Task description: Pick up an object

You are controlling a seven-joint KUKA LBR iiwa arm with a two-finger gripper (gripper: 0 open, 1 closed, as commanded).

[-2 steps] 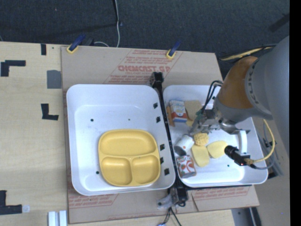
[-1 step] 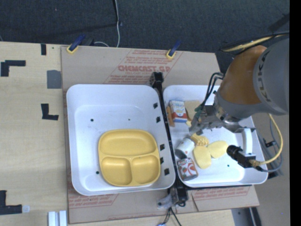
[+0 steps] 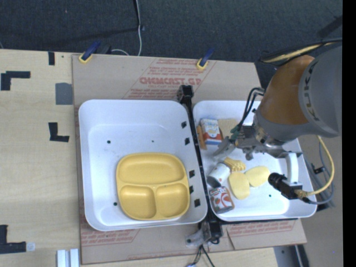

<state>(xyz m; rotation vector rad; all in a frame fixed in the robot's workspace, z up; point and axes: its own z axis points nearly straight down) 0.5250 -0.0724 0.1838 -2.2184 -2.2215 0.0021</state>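
Observation:
The right bin [image 3: 261, 207] holds several small items: an orange-and-white carton [image 3: 209, 131], a white cylinder [image 3: 218, 174], a red-and-white packet [image 3: 222, 198], and pale yellow food pieces [image 3: 248, 181] with a ridged yellow piece [image 3: 235, 164]. My gripper [image 3: 236, 148] hangs low over the middle of this bin, just above the ridged piece and right of the carton. The wrist body hides much of the fingers, and nothing is seen between them.
The left bin [image 3: 100, 121] holds a yellow divided plate [image 3: 153, 184] toward its front right. A black divider clip [image 3: 185, 93] sits where the bins meet. The arm's grey and orange body [image 3: 289, 99] covers the right bin's far right part.

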